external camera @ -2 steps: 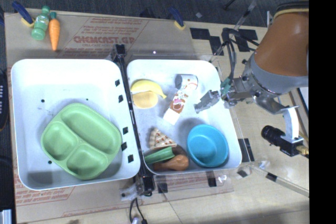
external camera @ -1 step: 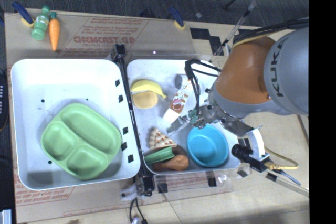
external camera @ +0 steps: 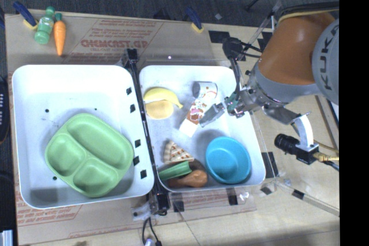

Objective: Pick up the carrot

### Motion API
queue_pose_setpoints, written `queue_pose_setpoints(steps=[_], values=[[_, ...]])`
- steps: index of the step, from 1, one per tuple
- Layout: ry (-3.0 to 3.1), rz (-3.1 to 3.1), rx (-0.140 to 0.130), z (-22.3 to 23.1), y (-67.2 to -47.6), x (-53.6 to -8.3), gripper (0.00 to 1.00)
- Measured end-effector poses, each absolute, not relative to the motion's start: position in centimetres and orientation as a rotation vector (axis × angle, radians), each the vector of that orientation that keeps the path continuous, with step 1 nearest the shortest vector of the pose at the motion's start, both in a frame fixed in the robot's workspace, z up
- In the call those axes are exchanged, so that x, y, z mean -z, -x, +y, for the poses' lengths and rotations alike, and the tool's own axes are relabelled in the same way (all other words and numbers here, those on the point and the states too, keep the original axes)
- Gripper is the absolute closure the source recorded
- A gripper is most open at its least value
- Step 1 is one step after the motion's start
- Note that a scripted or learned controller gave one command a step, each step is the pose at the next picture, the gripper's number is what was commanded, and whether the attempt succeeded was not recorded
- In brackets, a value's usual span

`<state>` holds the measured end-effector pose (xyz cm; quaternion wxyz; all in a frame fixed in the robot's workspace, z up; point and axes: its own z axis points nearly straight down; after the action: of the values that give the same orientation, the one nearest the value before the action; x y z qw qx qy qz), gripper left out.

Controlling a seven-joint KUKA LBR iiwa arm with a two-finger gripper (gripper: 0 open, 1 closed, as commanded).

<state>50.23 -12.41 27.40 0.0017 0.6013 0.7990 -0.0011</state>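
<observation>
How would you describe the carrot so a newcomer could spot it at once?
Look outside the left bin, on the cardboard beyond its far left corner. The carrot lies there, orange and tapered with a green top. A pale green bottle-shaped toy sits beside it.

Single fixed camera above the bench (external camera: 104, 31), looking down aslant on both bins (external camera: 34, 83), moderately near
</observation>
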Motion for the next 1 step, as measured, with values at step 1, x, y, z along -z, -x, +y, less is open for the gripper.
queue_pose_setpoints(steps=[1], values=[[-1.785,2.592,0.009,-8.05,-47.60,-22.07,0.00]])
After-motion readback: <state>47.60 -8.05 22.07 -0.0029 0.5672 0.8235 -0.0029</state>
